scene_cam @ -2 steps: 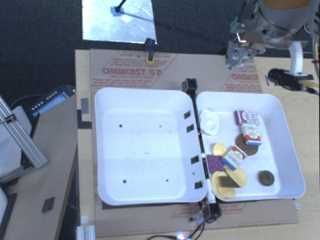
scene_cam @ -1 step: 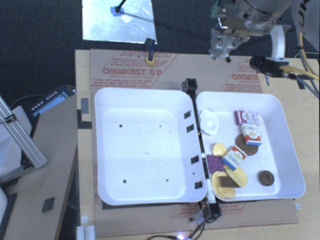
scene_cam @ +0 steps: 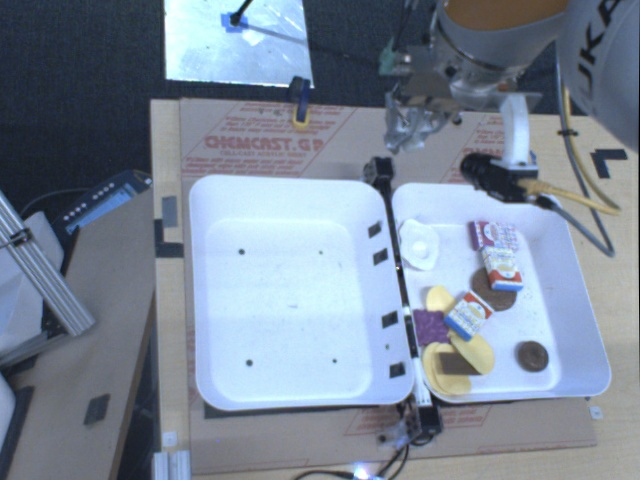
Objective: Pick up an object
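Note:
My gripper (scene_cam: 408,133) hangs above the cardboard just behind the seam between the two bins, with nothing visible in it. The right bin (scene_cam: 572,278) holds several small items. A white round cup (scene_cam: 418,243) lies near its left wall. Two red-and-white cartons (scene_cam: 495,235) (scene_cam: 502,266) lie further right, the nearer one resting on a brown disc (scene_cam: 492,294). A small blue-and-white box (scene_cam: 468,315) sits among yellow pieces (scene_cam: 439,299), beside a purple piece (scene_cam: 431,326). A brown block (scene_cam: 455,364) lies on a yellow piece, and a second brown disc (scene_cam: 532,356) sits at the front right.
The left bin (scene_cam: 290,288) lies beside the right one, joined by a black hinge strip (scene_cam: 395,268). A shiny metal plate (scene_cam: 238,26) and a blue-and-yellow clamp (scene_cam: 299,103) sit behind. A black connector with yellow cables (scene_cam: 500,178) crosses the right bin's back edge.

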`<state>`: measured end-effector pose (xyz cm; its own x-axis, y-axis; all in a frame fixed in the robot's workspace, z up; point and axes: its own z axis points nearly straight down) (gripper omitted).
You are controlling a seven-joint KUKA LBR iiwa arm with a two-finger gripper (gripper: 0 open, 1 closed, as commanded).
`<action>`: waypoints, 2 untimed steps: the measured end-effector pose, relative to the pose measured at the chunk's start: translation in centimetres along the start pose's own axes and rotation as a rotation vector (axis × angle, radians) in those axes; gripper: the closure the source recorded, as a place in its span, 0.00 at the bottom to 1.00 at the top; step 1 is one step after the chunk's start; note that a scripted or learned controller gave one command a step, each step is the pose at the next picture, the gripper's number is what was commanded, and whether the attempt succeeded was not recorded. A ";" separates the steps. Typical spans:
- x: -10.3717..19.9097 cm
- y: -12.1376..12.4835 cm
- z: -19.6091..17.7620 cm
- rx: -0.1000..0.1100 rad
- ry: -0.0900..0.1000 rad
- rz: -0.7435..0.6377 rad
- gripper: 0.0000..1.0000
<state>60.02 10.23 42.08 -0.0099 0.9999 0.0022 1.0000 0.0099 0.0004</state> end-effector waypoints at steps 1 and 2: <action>3.9 -4.1 -1.2 -0.002 0.000 0.001 1.00; 4.9 -4.2 -2.4 -0.002 -0.001 0.004 1.00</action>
<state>55.72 15.09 44.52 -0.0054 1.0000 0.0010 1.0000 0.0054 0.0023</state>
